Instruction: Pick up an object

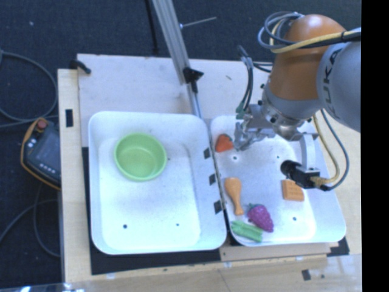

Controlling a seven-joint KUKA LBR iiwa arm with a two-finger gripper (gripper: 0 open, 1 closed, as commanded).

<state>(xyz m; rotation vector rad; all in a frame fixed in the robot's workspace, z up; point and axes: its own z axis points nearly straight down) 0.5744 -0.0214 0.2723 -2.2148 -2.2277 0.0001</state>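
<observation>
nearest me in the right bin (322, 224): green pod (246, 230), purple berry (261, 217), drumstick (234, 194), orange wedge (292, 191).
farther back the gripper (239, 140) hangs just beside a red-orange piece (224, 143); whether its fingers are apart i cannot tell. green bowl (141, 156) sits in the left bin (103, 224).

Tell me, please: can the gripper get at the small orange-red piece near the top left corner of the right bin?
Probably yes. The gripper hangs just right of the orange-red piece, nothing lies over it, though the bin wall beside it leaves little room.
</observation>
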